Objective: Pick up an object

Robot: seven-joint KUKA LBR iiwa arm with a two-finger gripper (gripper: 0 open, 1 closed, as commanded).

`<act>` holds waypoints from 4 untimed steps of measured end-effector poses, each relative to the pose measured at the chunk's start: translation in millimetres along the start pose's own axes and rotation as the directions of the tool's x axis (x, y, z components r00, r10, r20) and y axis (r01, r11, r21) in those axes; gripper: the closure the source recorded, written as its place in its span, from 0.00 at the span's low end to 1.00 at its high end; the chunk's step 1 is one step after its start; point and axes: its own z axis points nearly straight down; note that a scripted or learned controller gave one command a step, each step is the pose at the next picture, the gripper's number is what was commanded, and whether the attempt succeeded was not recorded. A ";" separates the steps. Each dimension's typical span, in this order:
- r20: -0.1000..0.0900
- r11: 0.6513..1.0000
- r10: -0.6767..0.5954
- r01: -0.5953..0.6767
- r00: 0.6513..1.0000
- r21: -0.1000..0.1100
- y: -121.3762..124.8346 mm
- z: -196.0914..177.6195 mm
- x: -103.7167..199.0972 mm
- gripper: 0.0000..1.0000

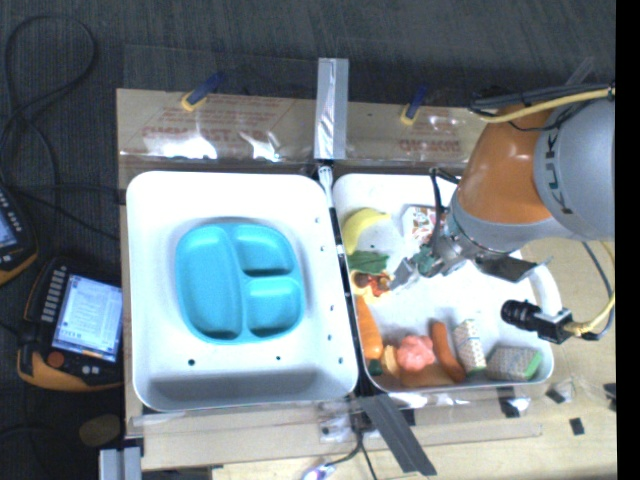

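Two white bins side by side: left bin with blue divided tray, right bin crowded with toy food. Grey-and-orange arm reaching in from right, gripper low over upper-left of right bin; finger state impossible to tell (too blurred). Nearest candidates: yellow lemon-like piece, just left of gripper, and small green-and-brown piece beside it. Likely light, rigid, slippery plastic; best pinched across lemon's narrow middle. Orange carrot along left wall, pink lump near front.
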 end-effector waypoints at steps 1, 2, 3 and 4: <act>0.000 0.994 0.114 -0.114 0.994 0.001 -48.3 1.2 -0.6 1.00; -0.002 0.916 0.402 -0.402 0.916 -0.008 -65.1 90.9 -76.4 1.00; 0.002 0.902 0.431 -0.431 0.902 0.001 -49.4 13.1 -59.8 1.00; 0.001 0.785 0.620 -0.620 0.785 0.003 -102.5 80.3 -124.3 1.00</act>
